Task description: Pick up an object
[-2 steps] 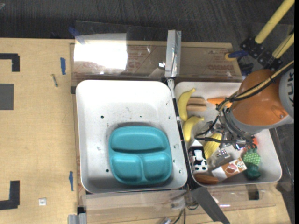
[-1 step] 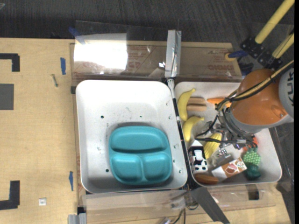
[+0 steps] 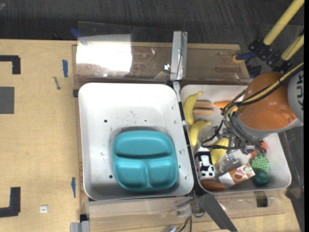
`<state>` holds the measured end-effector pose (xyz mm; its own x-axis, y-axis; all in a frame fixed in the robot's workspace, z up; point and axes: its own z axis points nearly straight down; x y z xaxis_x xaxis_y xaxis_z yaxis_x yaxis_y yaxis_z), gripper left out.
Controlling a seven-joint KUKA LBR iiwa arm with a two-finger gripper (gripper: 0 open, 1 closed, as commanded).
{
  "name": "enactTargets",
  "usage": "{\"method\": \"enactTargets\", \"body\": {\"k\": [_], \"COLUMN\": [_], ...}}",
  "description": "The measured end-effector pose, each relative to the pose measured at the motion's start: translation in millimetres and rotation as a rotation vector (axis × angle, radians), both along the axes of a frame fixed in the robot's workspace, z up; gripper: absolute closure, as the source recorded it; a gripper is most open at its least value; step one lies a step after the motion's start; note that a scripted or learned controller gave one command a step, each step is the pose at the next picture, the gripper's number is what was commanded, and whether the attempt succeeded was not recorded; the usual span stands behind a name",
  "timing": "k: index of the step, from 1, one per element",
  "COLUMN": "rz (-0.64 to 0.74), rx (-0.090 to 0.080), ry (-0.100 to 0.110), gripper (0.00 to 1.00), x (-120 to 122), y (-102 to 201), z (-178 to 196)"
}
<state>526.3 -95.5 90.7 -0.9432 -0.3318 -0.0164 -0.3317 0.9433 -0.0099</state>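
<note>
Honestly, the arm's hand (image 3: 231,146) sits low in the right bin (image 3: 285,178) over the cluttered pile, no telling its state; best bet is one loose target like the banana (image 3: 192,103) near the divider; the teal tray (image 3: 144,159) stays out of it.

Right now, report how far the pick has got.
Done: the arm has reached over the right bin, above the toy pile near the bananas. In hand: nothing visibly held. Left: grasp an item and lift it. The teal tray sits in the left bin.
</note>
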Motion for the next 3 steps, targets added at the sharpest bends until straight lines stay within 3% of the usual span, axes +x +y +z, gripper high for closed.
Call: {"method": "enactTargets", "body": {"k": [2,3], "rz": [0.065,0.068], "rx": [0.000,0.000], "ry": [-0.004,-0.018], "gripper": [0.00,1.00], "x": [-22.5,-18.2], "y": [3.7,5.5], "z": [0.1,13.0]}}
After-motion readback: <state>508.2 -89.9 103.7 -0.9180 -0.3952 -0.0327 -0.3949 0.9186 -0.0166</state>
